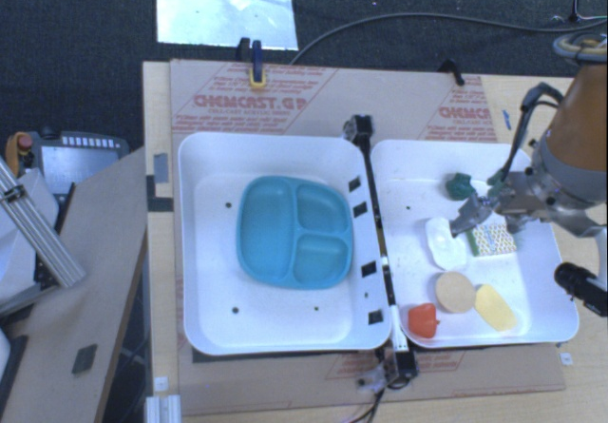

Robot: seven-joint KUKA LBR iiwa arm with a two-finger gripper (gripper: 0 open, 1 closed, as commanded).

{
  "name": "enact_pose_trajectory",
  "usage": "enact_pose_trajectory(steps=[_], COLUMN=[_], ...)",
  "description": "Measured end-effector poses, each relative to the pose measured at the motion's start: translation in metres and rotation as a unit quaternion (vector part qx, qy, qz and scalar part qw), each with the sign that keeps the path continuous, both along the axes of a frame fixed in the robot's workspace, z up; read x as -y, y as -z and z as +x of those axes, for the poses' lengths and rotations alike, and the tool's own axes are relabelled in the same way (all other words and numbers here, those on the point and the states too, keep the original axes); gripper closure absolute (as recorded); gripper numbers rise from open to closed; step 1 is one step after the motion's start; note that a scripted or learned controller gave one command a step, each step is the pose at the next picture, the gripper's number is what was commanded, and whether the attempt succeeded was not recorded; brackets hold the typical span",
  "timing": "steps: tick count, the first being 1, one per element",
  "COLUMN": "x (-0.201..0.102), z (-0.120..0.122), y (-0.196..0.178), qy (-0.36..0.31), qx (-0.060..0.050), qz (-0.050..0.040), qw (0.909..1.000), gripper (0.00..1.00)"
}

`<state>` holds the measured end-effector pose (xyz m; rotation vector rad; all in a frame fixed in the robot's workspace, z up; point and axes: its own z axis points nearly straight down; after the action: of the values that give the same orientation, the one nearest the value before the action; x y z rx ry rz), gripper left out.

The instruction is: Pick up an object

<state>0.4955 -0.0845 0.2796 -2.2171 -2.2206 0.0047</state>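
The right bin [549, 328] holds several small objects. A dark green piece [460, 186] lies toward the back. A white piece [440, 241] sits in the middle, with a green-and-white patterned block [493, 240] right beside it. Along the front lie a tan round disc [455, 293], a yellow piece [495, 307] and a red piece [423, 319]. My gripper [472, 215] hangs low over the bin's middle, between the green piece and the white piece, just above the patterned block. The view shows nothing held in it.
The left bin [204, 250] holds a blue divided plate [294, 231]. A black clip rail [369, 221] runs between the two bins. The arm's orange band and grey body [575, 155] hang over the right bin's far right side.
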Motion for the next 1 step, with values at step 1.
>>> enact_pose_trajectory(steps=[1], x=[0.0], z=[0.0011], y=[-0.0028], qy=[-0.001], qx=[0.003], qz=[-0.0004], qw=[1.0], gripper=[0.0])
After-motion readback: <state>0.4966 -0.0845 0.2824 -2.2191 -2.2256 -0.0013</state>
